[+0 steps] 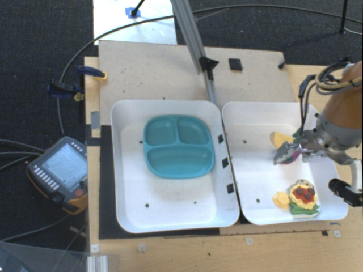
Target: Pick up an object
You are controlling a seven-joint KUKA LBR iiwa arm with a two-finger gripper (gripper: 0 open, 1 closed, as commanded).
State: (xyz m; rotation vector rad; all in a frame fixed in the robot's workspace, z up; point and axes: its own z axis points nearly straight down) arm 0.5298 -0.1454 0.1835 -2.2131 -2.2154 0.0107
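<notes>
Hovering in the right bin (255,208), the claw (285,153), fingers' state untellable, nears a yellow wedge (280,138), probably light, stiff plastic, best pinched across its flat sides.

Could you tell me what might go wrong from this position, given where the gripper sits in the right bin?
1. The gripper hangs right beside the yellow piece; a slightly off descent could nudge it toward the right bin's far wall rather than grasp it.
2. The pizza toy and the small yellow item touching it lie close to the near rim, so an approach there may crowd the wall.
</notes>
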